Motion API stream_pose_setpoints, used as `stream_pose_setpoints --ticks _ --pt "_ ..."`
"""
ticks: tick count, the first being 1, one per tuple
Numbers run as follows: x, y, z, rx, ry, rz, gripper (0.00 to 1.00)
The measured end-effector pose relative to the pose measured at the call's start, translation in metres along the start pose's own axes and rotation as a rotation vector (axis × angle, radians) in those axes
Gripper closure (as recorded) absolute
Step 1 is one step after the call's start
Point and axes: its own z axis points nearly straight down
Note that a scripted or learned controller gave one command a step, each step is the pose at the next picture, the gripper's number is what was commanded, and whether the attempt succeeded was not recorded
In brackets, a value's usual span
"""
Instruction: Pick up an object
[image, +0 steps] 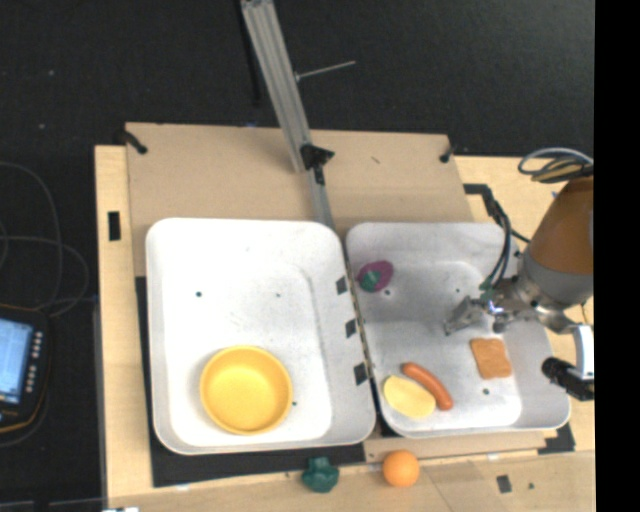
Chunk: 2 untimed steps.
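Note:
In the right bin (420, 250) lie a tan toast-like slab (491, 357), a red-orange sausage (428, 384), a pale yellow piece (408, 397) and a small purple and green object (375, 276). My gripper (468, 316) hangs low over the bin's middle right, just up and left of the tan slab. Nothing shows between its fingers. The orange-banded arm (565, 235) comes in from the right edge.
A yellow bowl (246, 388) sits in the left bin (240, 270) near its front. An orange ball (400, 468) and a small green object (320, 475) lie on the bench in front of the bins. A metal pole (290, 100) slants up behind them.

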Motion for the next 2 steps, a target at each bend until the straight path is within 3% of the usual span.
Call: stream_pose_setpoints --ticks 1,2 --pt "-0.001 0.002 -0.015 -0.009 -0.001 0.004 1.00" --pt "-0.001 0.000 -0.059 -0.011 -0.002 0.000 1.00"
